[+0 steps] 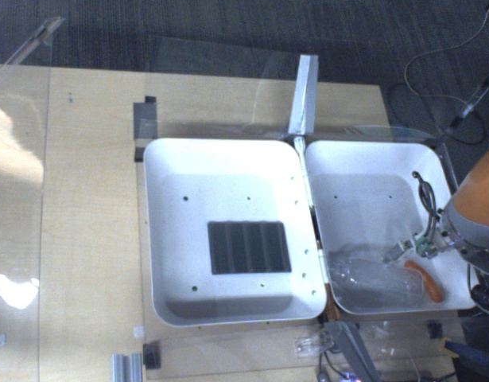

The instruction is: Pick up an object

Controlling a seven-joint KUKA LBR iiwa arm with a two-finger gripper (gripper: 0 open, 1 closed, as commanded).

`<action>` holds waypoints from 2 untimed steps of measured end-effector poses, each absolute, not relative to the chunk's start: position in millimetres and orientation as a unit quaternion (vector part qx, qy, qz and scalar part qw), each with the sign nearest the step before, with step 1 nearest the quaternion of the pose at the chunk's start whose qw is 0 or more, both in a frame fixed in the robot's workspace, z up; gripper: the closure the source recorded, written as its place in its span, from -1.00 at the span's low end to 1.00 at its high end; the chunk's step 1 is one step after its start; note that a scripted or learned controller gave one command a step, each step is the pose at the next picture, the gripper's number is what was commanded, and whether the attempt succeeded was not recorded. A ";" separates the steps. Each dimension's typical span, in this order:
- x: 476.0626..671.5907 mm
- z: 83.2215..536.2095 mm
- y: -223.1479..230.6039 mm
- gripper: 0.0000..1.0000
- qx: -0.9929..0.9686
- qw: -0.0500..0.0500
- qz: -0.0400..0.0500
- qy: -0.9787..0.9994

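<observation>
Orange object (426, 281) low in the right bin (363, 181), gripper (415, 247) right above it.
Clear plastic item (363, 273) lies left of the orange object; ridged black block (249, 247) in the left bin (188, 173). Gripper's grasp: cannot tell.

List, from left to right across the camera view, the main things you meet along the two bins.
Left white bin → dark ribbed tray → right white bin → clear plastic item → orange object → arm's orange band.
</observation>
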State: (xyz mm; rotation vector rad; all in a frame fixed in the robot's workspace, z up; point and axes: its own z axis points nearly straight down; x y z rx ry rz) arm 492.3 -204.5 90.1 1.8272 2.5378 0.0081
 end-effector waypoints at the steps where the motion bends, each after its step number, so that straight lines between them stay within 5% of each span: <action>1: 492.2 90.1 -204.6 -1.00 0.575 0.007 0.002 0.818; 2: 493.8 90.0 -204.8 -1.00 0.566 0.007 0.002 0.825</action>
